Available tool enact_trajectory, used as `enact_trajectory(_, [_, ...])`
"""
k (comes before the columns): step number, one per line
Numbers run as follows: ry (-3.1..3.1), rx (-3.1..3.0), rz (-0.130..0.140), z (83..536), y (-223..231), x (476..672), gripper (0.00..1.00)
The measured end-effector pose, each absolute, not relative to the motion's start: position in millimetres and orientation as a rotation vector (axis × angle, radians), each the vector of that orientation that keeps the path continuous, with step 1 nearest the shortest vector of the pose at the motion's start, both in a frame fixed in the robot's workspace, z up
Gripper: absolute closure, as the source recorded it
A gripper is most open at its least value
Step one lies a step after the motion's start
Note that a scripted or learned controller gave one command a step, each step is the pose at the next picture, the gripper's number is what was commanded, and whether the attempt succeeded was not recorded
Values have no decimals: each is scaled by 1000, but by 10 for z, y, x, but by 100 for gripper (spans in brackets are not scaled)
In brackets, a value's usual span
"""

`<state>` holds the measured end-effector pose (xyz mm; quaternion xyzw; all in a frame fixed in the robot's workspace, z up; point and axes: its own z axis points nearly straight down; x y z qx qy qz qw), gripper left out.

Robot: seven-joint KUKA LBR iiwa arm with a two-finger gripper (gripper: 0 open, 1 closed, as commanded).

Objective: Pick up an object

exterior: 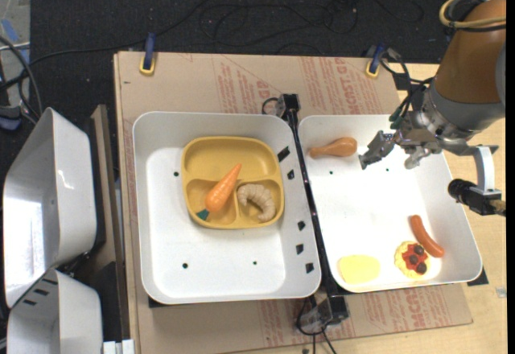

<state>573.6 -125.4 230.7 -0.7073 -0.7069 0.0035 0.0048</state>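
My gripper [394, 155] hangs over the upper part of the right bin [451, 183], fingers spread and nothing between them. A brown drumstick [334, 149] lies just to its left near the bin's top edge, apart from the fingers. Lower in the same bin are a red sausage [426, 236], a small round pizza [414, 258] and a flat yellow disc [358, 268]. In the left bin [161, 248] a yellow divided plate [201, 159] holds an orange carrot [223, 187] and a pale shrimp-like piece [257, 199].
A black divider [302, 183] runs between the two bins. Both stand on a cardboard sheet [241, 79] held by yellow clamps [147, 64] at its far edge. White containers [44, 183] sit off the bench at left, and cables lie beyond it.
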Motion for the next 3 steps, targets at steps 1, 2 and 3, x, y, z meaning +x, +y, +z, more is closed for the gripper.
enact_trajectory(1, [-2223,-2219,0,2369,-1253,5760,0])
enact_trajectory(2, [-2222,-2217,4,1884,-1207,5839,0])
enact_trajectory(3, [-2217,-2221,4,1420,-1203,5757,0])
